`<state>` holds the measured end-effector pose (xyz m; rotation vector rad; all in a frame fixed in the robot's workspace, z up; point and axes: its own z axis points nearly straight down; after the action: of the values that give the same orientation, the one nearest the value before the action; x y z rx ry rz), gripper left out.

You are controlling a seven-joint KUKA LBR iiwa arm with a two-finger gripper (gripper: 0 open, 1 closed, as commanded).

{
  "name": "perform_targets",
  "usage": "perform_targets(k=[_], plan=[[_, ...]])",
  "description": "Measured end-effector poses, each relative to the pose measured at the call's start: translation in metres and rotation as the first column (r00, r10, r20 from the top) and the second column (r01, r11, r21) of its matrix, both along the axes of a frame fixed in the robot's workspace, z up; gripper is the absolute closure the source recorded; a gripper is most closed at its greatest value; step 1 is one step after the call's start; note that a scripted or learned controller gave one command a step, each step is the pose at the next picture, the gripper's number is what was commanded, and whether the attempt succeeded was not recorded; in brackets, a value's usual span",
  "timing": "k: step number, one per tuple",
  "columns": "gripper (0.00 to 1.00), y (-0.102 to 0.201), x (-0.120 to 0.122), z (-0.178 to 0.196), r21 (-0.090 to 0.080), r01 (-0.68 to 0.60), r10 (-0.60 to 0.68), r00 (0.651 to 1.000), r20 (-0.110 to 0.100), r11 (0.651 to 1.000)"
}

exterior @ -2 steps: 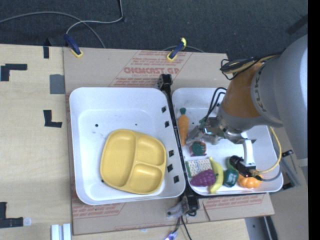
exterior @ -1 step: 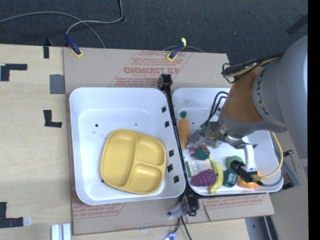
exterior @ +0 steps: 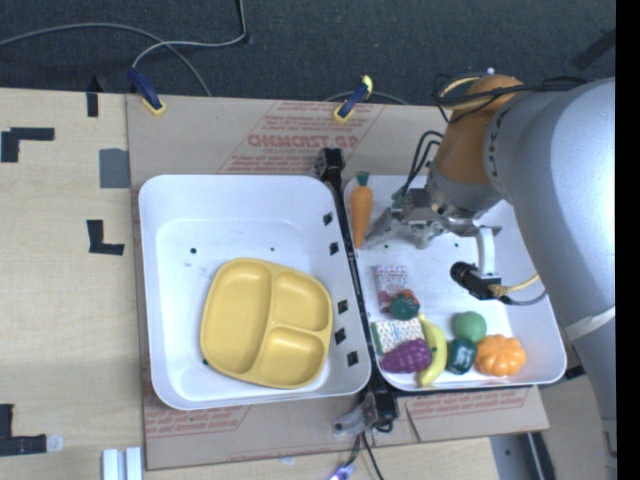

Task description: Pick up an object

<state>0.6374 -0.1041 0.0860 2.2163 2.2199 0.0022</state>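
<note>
My gripper [exterior: 408,234] hangs low over the far part of the right bin [exterior: 520,258], open, with nothing between its fingers. An orange carrot [exterior: 360,203] lies just to its left against the bin's divider wall. A small clear packet [exterior: 392,276] lies just in front of the gripper. Further forward lie a teal and red toy [exterior: 403,305], purple grapes [exterior: 403,356], a yellow banana [exterior: 436,350], a dark green can [exterior: 461,355], a green round fruit [exterior: 469,325] and an orange pumpkin [exterior: 500,355].
The left bin [exterior: 170,218] holds a yellow divided plate [exterior: 266,322]. Both bins rest on a cardboard sheet [exterior: 250,138] clamped at the back. The grey arm [exterior: 560,188] covers the right bin's far right side.
</note>
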Motion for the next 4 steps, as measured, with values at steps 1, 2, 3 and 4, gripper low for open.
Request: perform_targets(k=[1, 2, 3, 4], plan=[[0.0, 0.004, -0.072, 0.001, 0.002, 0.001, -0.001, 1.0, -0.004, 1.0], [0.0, 0.003, -0.101, 0.001, 0.0, 0.001, -0.001, 1.0, 0.002, 1.0], [0.0, 0.0, -0.092, 0.0, 0.003, 0.001, -0.001, 1.0, -0.003, 1.0], [0.0, -0.003, -0.097, 0.001, 0.001, -0.001, 0.001, 1.0, 0.002, 1.0]])
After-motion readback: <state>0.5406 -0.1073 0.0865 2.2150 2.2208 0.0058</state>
